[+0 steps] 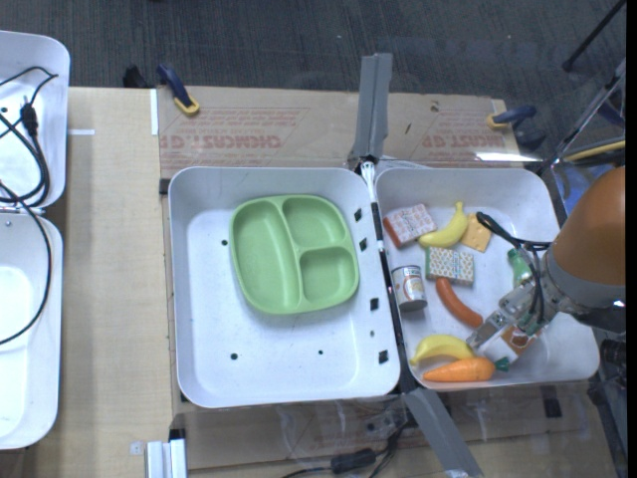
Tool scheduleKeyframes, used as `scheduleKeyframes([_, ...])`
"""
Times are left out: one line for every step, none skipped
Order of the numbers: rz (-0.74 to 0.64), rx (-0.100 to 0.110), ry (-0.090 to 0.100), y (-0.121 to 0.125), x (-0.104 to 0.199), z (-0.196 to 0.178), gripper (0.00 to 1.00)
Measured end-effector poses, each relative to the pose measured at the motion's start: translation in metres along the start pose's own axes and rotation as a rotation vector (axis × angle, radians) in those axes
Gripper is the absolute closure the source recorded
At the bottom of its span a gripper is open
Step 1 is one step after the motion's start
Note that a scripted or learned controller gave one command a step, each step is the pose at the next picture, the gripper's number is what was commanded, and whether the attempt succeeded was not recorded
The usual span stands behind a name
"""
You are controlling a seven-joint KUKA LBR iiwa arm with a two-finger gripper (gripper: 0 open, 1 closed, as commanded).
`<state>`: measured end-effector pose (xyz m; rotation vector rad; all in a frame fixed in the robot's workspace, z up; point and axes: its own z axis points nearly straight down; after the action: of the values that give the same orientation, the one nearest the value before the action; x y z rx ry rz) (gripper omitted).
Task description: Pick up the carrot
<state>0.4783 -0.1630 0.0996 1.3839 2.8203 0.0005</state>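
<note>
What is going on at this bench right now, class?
A robot arm reaches into the right bin, which holds toy food: a carrot near the front wall, two bananas, a sausage, a can and a few small packets. Its gripper hangs low over the front of that bin, just above and to the right of the carrot, which lies on the bin floor, not picked up. The left bin holds a green divided plate.
</note>
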Motion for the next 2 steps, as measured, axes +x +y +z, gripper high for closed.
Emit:
scheduleKeyframes([-0.062,0.001,0.000,-0.009,-0.010,0.008,0.00])
scheduleKeyframes([-0.105,0.001,-0.001,0.000,0.001,0.008,0.00])
